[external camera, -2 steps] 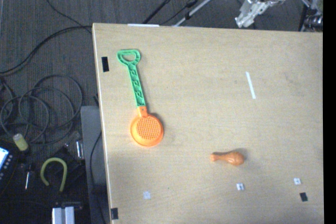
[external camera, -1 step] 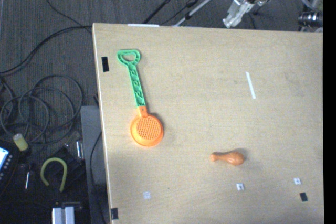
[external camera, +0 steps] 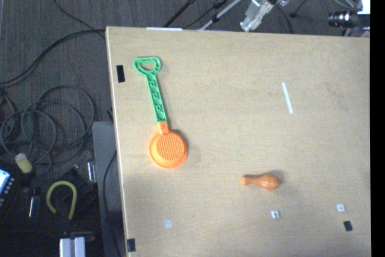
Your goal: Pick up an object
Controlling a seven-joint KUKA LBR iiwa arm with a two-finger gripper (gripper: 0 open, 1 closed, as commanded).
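Gripper [external camera: 255,14] sits at about 1 o'clock in the frame, beyond the far edge of the board and over the dark carpet. It looks like clear or pale plastic with a green part above it, tilted down toward 7 o'clock. Whether it is apart or together I cannot tell. Nothing shows between its tips.

Work surface: flat tan wooden board [external camera: 240,129], smooth and matte, with a few small black and white tags near its edges.

Strainer toy [external camera: 161,117] lies flat at roughly 9 o'clock on the board. It has a long green plastic handle, ribbed or slotted, with a loop at the far end, and a round orange head with a fine mesh face.

Orange object [external camera: 263,180] lies at about 5 o'clock: smooth, bulbous at one end, tapering to a thin neck, like a small gourd or drumstick. It is well apart from the strainer.

White stick [external camera: 287,98], thin and straight, lies at about 2 o'clock on the board.

Floor at left: black cables [external camera: 54,117] in loose coils and a yellow-green U-shaped piece [external camera: 62,195].
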